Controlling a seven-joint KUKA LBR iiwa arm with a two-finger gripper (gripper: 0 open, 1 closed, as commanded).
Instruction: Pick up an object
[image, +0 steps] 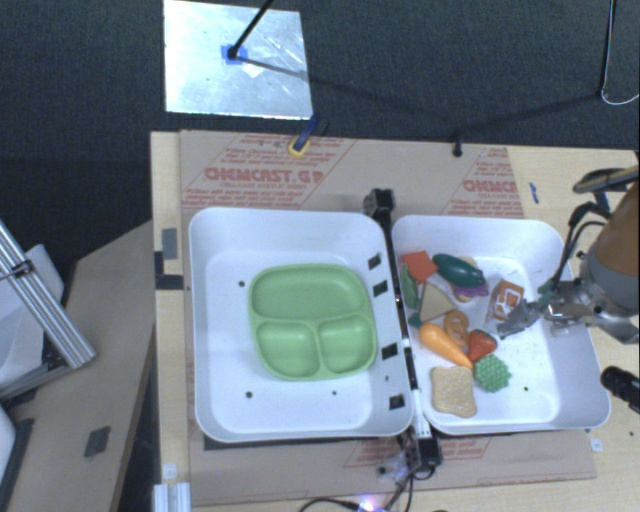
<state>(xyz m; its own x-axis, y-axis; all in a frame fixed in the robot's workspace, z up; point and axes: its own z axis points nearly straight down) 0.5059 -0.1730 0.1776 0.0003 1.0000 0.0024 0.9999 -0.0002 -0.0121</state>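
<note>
Camera view, tool: the tool (516, 322) reaches in over the right bin (575, 400) from its right edge, low above the bin floor; whether its fingers stand apart or together I cannot tell at this size, and nothing is seen between them.
Camera view, objects: toy foods crowd the left half of the right bin. A small orange-and-white box (505, 299) lies just beside the tool tip, with a red piece (481, 344) and a green bumpy ball (491, 373) near it toward the front edge. An orange carrot (443, 345), a tan biscuit (453, 391) and a dark green vegetable (458, 268) lie further left.
Left bin: a green divided tray (310, 320) sits mid-floor in the left bin (225, 400).
Step in hand: closing in on a pick, I judge.
Doing it well: choose the nearest free-standing piece, likely the box or red piece; centre over it, descend straight, avoid nudging neighbours, then lift only once it is gripped.
</note>
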